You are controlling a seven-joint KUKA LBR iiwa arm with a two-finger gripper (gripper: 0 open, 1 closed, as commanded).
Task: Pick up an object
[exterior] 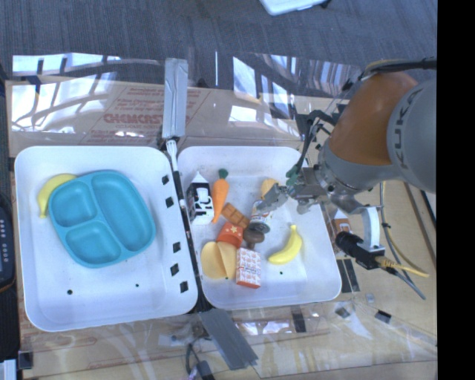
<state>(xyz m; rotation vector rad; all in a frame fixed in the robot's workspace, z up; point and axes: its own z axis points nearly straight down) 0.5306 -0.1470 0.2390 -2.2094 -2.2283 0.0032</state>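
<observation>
The gripper is seen right of frame centre, its state untellable, with the banana lying just below it, long axis slanting lower left to upper right.

A dark grey carpeted floor fills the top of the view, with a white object lying on it at the upper edge. Below it sits a light wooden bench with faint red printed lettering, and bright patches of reflected window light fall across a clear sheet on its far side. A grey metal strip runs down the bench's middle.
</observation>
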